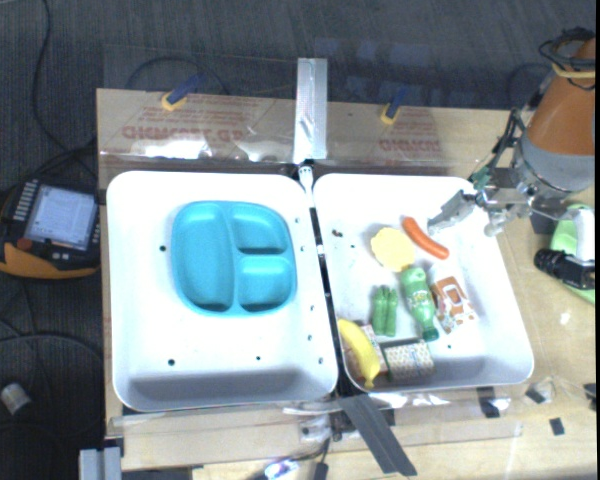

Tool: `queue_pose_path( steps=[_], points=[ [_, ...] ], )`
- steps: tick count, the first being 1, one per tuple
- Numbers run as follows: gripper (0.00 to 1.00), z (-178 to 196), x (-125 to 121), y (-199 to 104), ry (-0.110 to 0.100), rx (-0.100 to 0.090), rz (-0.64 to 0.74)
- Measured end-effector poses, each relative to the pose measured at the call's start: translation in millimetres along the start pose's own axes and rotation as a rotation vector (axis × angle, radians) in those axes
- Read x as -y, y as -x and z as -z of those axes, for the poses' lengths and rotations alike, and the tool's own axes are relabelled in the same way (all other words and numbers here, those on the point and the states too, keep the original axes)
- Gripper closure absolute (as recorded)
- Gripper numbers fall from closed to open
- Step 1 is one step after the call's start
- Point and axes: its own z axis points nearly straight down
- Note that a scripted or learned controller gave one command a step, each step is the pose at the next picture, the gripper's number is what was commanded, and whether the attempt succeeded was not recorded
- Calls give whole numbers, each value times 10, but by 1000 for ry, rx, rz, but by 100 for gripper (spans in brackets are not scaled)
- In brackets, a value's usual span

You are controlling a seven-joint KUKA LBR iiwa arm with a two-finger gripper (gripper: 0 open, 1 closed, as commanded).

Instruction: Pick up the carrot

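Observation:
The carrot (pixel 425 237), a short orange-red stick, lies slantwise in the right bin (pixel 500 298) near its back, touching the right side of a yellow round item (pixel 391 248). My gripper (pixel 469 218) hangs over the bin's back right corner, just right of and slightly above the carrot. It is open, with one grey finger (pixel 445 214) reaching toward the carrot's far end and nothing between the fingers. The arm's orange band (pixel 563 118) sits beyond the bin's right edge.
In front of the carrot lie a green bottle (pixel 417 298), a small green vegetable (pixel 383 310), an orange-white packet (pixel 453 303), a banana (pixel 358 351) and a grey box (pixel 407 360). The left bin (pixel 140 298) holds a blue divided tray (pixel 233 255).

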Motion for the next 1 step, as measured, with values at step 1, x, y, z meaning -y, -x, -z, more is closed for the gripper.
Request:
queue_pose_path(
  steps=[1],
  points=[
    [0, -700, 413, -39, -1, 3, -160]
  ],
)
